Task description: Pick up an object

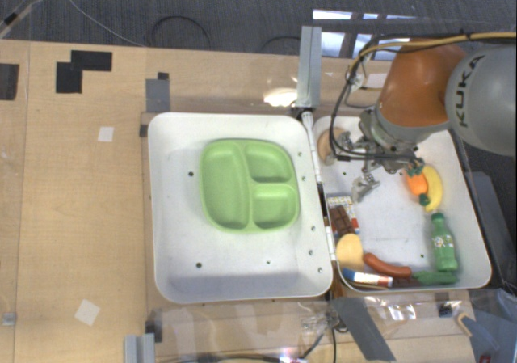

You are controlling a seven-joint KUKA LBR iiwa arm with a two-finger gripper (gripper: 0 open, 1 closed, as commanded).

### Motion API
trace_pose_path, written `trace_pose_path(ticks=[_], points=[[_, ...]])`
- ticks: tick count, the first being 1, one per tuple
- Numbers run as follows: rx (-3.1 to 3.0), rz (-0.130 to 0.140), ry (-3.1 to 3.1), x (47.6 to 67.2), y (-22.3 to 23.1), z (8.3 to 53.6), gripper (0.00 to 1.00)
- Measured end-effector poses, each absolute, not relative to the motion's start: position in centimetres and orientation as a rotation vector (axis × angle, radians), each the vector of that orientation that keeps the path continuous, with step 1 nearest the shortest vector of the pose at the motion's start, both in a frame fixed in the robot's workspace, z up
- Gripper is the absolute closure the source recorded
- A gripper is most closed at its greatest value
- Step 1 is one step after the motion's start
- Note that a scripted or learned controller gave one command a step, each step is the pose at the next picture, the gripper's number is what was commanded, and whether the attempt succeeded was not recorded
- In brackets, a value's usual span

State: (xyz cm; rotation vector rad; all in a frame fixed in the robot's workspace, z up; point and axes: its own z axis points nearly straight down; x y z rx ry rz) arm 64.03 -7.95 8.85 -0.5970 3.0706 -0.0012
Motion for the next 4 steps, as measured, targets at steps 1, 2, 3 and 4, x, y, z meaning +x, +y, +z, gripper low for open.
trace_pose_path(ticks=[1, 2, 3, 4], points=[[-1.131, -0.010, 2.917, 60.6, -11.8, 9.0, 0.00], [-1.916, -0.012, 2.477, 63.0, -15.8, 8.9, 0.00], [-1.995, -0.002, 2.409, 61.8, -17.9, 8.9, 0.00], [-2.295, -0.001, 2.127, 62.3, -19.9, 14.5, 0.00]])
